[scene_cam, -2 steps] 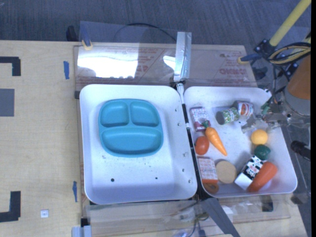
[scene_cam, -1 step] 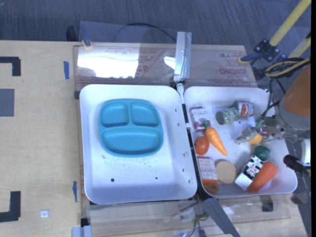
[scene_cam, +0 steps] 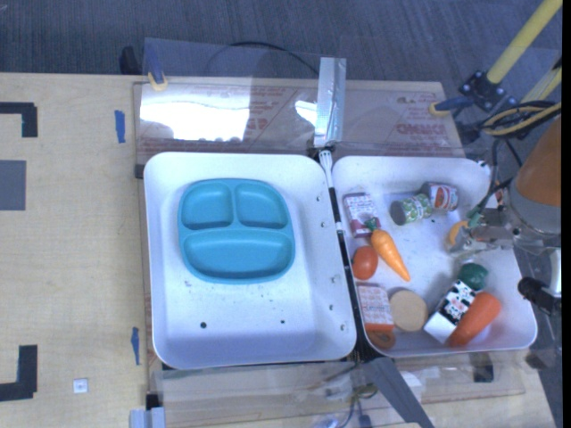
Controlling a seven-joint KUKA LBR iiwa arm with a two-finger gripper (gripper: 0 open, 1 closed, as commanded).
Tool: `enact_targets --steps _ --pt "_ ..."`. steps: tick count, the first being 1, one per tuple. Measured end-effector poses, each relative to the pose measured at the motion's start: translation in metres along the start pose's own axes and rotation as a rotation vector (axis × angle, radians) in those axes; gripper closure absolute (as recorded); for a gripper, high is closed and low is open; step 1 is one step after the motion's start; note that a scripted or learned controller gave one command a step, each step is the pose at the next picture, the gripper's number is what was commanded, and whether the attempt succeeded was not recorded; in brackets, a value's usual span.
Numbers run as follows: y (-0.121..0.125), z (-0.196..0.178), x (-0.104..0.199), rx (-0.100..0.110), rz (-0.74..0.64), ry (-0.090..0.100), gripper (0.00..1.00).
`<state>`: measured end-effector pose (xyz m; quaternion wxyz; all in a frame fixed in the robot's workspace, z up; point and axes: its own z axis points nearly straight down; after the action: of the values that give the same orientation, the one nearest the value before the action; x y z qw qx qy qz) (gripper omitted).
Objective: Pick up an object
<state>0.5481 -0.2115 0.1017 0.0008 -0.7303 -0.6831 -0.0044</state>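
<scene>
The right bin [scene_cam: 406, 169] holds several toy foods. A small carrot [scene_cam: 388, 252] lies next to a red tomato [scene_cam: 364, 262], with a pink-labelled packet [scene_cam: 359, 210] above them. A green-labelled can [scene_cam: 410, 209] and a red and white can [scene_cam: 442, 196] lie near the back. A tan disc [scene_cam: 409, 309], a black and white carton [scene_cam: 453, 308], a fat orange carrot [scene_cam: 477, 316] and a dark green piece [scene_cam: 473, 275] sit toward the front right. My gripper [scene_cam: 482, 233] hangs low at the bin's right side, beside a small yellow-orange piece [scene_cam: 457, 232].
The left bin [scene_cam: 169, 310] bears a blue divided plate [scene_cam: 236, 228]. Another packet [scene_cam: 373, 303] and an orange piece [scene_cam: 381, 335] lie by the divider between the bins. Cables and a yellow pole [scene_cam: 526, 34] stand at the back right.
</scene>
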Motion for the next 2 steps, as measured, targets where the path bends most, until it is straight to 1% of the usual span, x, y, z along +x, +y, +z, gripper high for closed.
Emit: enact_targets --steps 1,2 --pt "0.0151 -0.0990 0.0576 -0.003 0.125 -0.007 1.00" --pt "0.0128 -0.0950 0.0554 0.005 0.129 -0.008 0.00"
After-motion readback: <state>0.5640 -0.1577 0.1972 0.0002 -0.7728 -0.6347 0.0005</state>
